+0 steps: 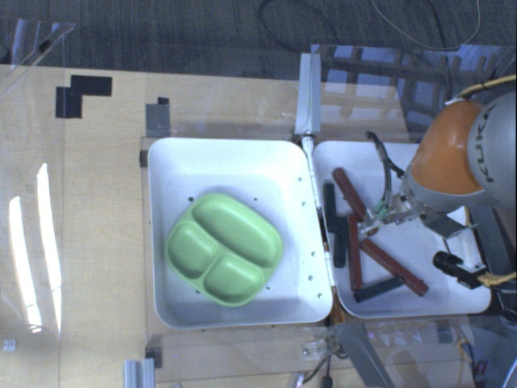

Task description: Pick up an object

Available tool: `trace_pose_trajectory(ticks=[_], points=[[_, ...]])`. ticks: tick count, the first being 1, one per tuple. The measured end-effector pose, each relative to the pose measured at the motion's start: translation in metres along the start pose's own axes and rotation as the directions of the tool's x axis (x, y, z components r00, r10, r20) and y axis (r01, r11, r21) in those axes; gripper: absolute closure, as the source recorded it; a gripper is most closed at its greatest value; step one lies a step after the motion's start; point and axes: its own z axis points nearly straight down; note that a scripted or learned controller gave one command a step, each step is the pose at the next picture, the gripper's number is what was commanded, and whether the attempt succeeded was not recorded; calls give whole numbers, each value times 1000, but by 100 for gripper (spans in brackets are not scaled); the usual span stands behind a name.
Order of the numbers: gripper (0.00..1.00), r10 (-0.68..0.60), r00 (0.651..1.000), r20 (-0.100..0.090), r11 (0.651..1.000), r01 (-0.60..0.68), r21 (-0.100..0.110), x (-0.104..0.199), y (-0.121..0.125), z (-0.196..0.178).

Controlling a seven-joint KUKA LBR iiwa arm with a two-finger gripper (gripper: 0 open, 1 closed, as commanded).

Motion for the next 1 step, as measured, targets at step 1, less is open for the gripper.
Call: trace_pose_trajectory(ticks=[1], points=[[100,186,982,-13,982,-186,26,28,120,-75]])
